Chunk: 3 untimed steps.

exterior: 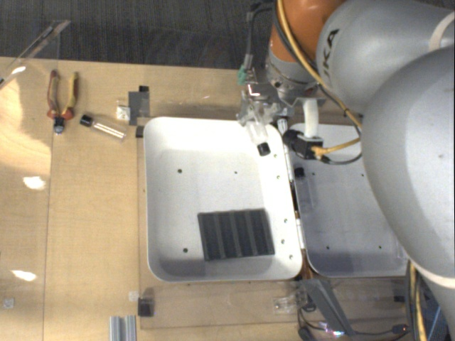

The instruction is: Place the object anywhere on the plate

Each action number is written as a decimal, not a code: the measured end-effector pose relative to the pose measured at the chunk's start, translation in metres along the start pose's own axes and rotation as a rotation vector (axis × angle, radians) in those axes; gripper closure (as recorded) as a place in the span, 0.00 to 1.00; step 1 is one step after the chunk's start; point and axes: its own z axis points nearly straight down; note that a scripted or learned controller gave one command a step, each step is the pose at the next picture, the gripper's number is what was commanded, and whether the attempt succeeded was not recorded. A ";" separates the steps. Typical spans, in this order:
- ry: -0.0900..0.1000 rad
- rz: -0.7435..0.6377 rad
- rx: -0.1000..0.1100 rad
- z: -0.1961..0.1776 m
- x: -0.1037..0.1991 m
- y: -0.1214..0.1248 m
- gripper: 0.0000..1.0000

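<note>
Here, wooden bench [85, 212], left bin [185, 190], dark ridged plate [235, 234], gripper [257, 135] grip unclear

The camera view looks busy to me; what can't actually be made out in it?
- End effector: small and blurred; whether it holds anything can't be told.
- Right bin: its right part is hidden by the grey arm.
- Dark ribbed slab in the left bin: too little detail to identify.

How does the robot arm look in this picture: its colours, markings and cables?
The arm has rounded light grey casings and an orange band above the wrist. Dark "KUKA" lettering marks one casing. A yellow cable runs along it. The pincer is small, pale and partly translucent.
</note>
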 end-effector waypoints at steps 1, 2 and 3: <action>0.000 -0.157 0.005 0.097 0.077 0.003 1.00; 0.001 -0.457 -0.001 0.070 0.132 0.008 1.00; -0.001 -0.984 -0.006 -0.038 0.115 0.008 1.00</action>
